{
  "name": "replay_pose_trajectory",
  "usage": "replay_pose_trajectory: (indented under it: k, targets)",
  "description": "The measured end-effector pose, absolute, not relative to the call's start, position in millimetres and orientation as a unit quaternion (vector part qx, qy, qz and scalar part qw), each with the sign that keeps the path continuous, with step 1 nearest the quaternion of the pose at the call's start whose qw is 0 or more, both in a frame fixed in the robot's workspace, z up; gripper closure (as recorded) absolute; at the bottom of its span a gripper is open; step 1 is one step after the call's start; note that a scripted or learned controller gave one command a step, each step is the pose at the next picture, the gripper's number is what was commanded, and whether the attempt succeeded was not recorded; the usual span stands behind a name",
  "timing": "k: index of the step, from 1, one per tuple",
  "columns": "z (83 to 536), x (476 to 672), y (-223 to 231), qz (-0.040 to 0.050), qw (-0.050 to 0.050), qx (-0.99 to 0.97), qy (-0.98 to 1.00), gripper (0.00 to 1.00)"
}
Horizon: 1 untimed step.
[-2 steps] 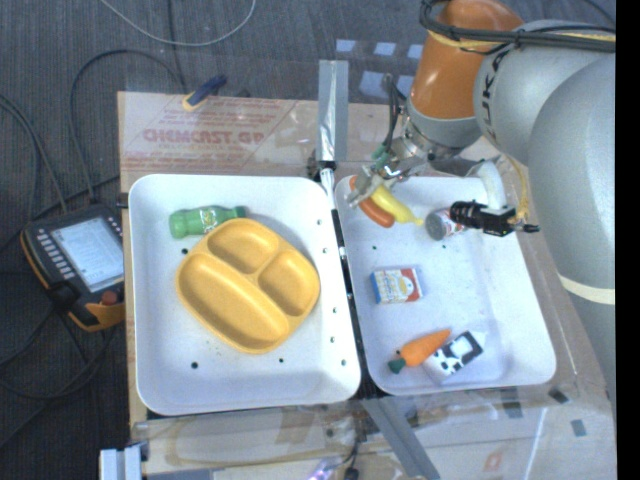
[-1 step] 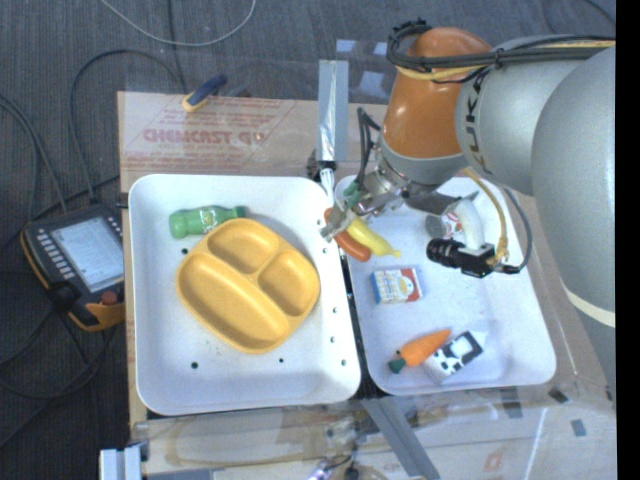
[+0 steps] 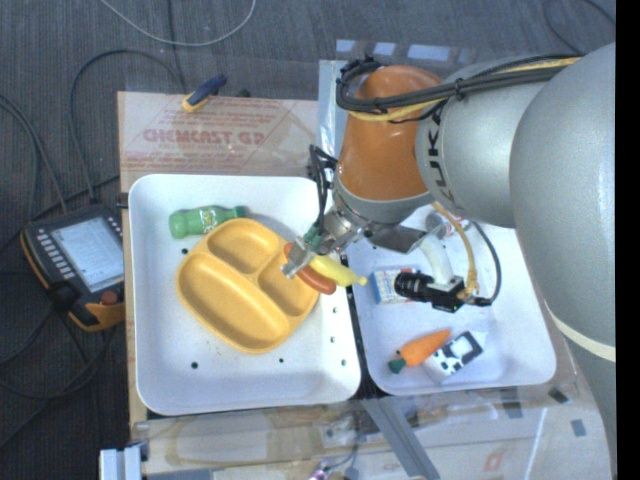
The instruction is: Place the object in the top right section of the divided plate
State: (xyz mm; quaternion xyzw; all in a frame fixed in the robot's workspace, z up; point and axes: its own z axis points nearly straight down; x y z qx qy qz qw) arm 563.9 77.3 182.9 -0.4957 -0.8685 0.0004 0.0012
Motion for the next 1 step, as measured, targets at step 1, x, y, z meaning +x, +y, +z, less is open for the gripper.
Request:
replay_pose_trajectory:
  k: [1]
  targets:
    - [183.0, 564.0, 77.1, 0.0003, 0.001, -0.496, -0.868, 0.00]
